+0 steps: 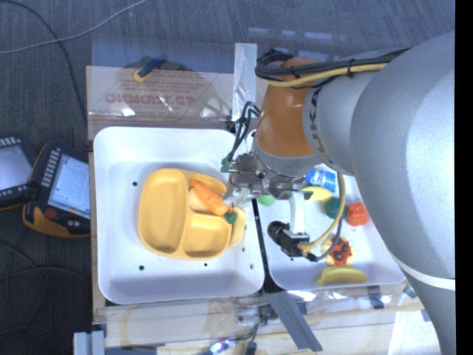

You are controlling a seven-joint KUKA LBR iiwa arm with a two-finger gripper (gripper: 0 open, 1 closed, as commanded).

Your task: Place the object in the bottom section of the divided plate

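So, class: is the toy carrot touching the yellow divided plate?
Touching. The camera view shows the carrot lying on the yellow divided plate, across its right side, with no gap visible between them.

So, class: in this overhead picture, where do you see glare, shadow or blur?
Camera view: glare streaks the clear plastic sheet behind the bins; the arm, close to the lens, looms large and soft-edged; it casts soft shadow over the right bin; the yellow divided plate and the carrot on it are evenly lit and sharp.
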